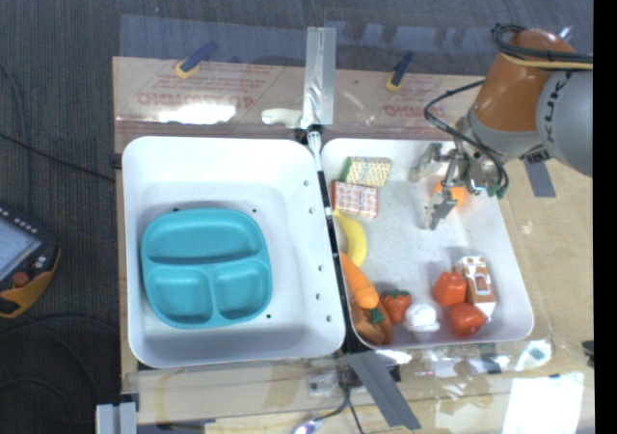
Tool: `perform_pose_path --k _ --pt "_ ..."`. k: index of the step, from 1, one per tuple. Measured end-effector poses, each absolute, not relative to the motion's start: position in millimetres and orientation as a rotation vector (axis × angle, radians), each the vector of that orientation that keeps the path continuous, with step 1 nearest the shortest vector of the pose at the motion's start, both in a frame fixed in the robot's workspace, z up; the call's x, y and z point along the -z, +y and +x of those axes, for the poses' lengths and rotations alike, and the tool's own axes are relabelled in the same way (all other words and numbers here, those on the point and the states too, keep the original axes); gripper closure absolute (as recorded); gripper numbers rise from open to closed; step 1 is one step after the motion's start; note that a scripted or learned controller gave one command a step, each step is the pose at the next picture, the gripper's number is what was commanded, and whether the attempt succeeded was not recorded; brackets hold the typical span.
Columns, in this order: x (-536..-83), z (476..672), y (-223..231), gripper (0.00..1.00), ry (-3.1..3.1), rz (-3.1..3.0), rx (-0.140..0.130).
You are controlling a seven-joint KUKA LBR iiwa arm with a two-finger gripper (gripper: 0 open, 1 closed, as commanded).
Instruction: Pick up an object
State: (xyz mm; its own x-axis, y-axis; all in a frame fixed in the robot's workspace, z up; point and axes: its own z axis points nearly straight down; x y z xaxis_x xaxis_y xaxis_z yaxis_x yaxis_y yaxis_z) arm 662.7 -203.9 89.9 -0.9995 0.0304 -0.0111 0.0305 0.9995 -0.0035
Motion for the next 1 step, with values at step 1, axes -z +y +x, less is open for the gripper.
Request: perform_pose_path --k 1 --pt "-90.5 567.0 -223.4 0.00 3.117 0.286 0.004"
